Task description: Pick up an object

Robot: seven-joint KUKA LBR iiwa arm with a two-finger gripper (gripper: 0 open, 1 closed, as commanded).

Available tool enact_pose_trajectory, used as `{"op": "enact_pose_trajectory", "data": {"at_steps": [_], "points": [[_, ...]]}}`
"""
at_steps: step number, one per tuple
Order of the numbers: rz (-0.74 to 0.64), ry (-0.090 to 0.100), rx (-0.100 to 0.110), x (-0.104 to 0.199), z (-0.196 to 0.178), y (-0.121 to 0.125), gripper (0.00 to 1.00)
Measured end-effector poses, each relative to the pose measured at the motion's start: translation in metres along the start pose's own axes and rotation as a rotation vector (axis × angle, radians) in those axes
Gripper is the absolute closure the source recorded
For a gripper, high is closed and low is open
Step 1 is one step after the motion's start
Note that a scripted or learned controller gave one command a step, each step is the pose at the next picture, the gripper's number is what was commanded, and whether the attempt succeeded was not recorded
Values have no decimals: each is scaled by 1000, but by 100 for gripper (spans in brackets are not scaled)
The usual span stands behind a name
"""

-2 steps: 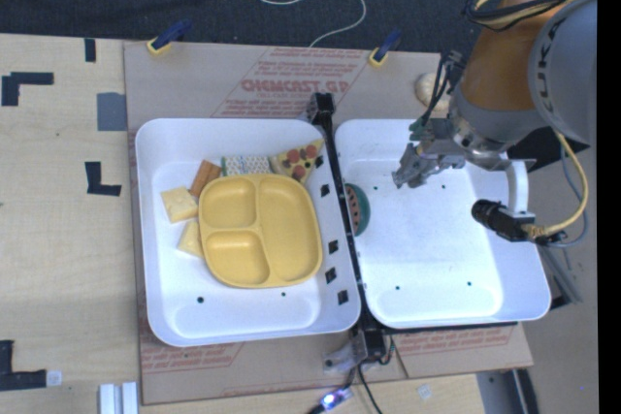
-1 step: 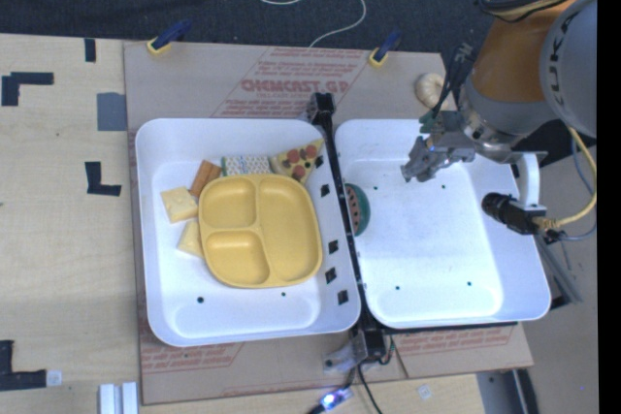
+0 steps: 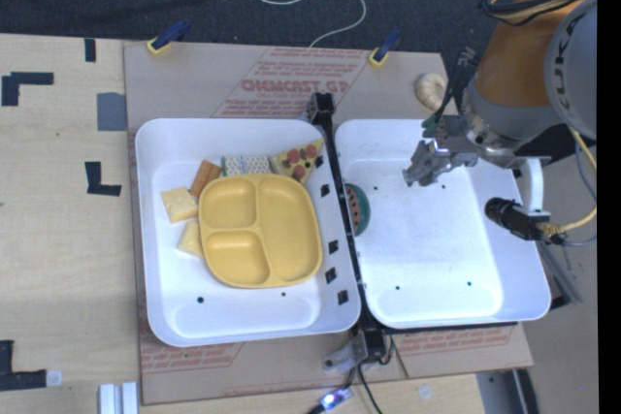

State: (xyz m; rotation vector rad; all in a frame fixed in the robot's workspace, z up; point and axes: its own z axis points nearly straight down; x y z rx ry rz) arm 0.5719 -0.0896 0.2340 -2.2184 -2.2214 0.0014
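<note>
The pincer point(image 3: 424, 168) hovers over the right bin point(image 3: 437, 238); whether it is released or clenched, I cannot tell. Objects lie elsewhere: a yellow tray point(image 3: 260, 230) in the left bin point(image 3: 155, 208), perhaps 1 green item point(image 3: 359, 208) near the divider. Approach step; next calls for reaching left.

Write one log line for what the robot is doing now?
arm: over right bin | tool: above bin floor, nothing seen held | yellow tray: left bin
</note>
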Motion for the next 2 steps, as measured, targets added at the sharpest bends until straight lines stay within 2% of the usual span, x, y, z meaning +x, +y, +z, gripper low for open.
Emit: {"op": "enact_pose_trajectory", "data": {"at_steps": [1,2], "points": [[0,-1,2,3,21,-3,100],[0,-1,-2,-5,1,4,100]]}}
